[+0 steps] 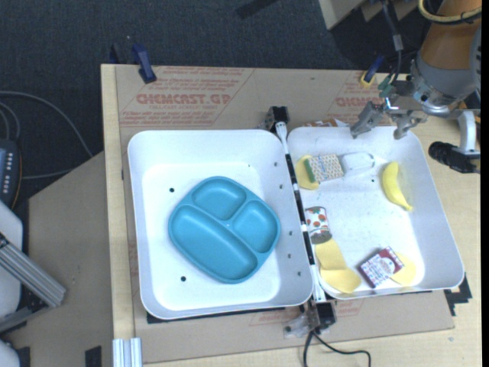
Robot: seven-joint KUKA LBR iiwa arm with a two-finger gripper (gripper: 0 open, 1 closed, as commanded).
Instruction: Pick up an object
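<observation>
My gripper [380, 128] hangs over the far rim of the right bin [439, 212], open, with nothing between its two spread fingers [362, 125]. Below it in that bin lie a yellow banana [393, 183], a pale white object [356, 160] and a checkered pad on a yellow piece [322, 168]. Nearer the front are a small printed can [316, 220], a flat yellow piece [337, 264] and a red packet [380, 267].
The left bin [149, 205] holds a blue divided plate [222, 228]. The grey arm with its orange band [451, 33] comes in from the upper right. A blue clamp [142, 62] sits at the board's far left corner.
</observation>
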